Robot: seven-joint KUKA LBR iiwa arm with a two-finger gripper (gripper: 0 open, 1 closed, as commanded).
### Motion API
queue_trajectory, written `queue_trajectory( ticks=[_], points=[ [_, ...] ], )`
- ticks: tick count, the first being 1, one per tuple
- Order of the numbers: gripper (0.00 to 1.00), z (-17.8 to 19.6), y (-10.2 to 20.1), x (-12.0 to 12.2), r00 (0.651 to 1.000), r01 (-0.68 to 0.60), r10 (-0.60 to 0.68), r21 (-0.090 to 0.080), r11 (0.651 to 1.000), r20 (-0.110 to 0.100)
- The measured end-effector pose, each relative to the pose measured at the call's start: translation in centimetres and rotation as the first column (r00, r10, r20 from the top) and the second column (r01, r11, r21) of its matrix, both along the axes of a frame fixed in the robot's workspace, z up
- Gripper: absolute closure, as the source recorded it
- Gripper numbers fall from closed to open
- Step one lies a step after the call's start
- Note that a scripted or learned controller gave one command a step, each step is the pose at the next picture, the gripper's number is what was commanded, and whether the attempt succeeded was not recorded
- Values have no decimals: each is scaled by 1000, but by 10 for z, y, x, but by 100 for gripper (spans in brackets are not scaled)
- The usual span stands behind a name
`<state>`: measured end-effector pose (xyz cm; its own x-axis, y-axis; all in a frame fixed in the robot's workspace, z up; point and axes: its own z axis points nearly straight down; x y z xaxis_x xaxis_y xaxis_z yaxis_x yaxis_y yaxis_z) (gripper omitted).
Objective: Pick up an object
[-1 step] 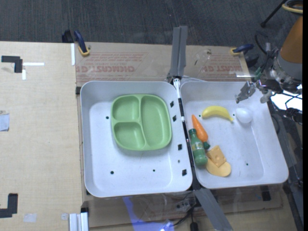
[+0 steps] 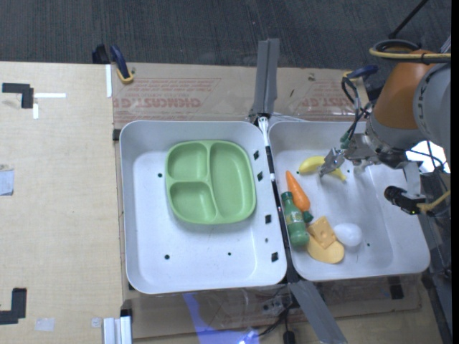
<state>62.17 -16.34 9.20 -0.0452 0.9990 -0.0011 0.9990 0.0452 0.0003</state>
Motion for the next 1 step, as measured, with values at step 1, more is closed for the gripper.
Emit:
queue_trajectory(
  ticks=[1],
  points=[
    [100, 9, 0, 0, 1000, 0, 0, -1, 1000, 0]
  ],
)
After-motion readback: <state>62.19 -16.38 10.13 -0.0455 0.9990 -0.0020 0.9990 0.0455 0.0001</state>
